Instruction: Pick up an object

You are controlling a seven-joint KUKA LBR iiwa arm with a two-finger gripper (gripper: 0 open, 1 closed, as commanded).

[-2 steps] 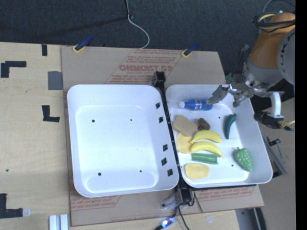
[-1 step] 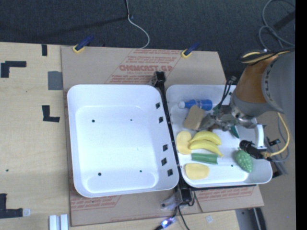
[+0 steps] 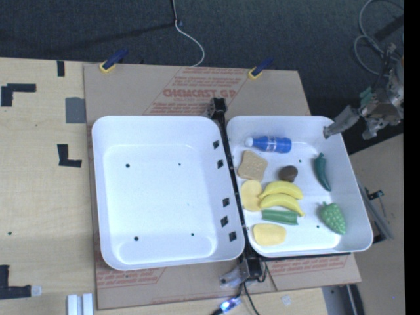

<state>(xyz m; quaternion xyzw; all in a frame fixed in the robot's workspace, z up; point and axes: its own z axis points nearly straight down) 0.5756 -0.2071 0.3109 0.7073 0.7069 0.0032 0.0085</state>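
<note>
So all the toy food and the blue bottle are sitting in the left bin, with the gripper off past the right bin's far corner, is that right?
Not quite. In the camera view the toy food and the blue bottle sit in the right bin, not the left. The gripper is indeed off past that bin's far right corner.

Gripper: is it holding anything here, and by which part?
Nothing is held. The gripper sits over the right bin's upper right rim, apart from every item inside.

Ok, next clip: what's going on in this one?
A robot arm is meant to pick something up, but nothing has been lifted yet. Its tool sits at the right bin's far right corner, above the rim. The toy food is in that bin: a blue bottle, bananas, green grapes, a slice of bread. The left bin holds none of it.
</note>
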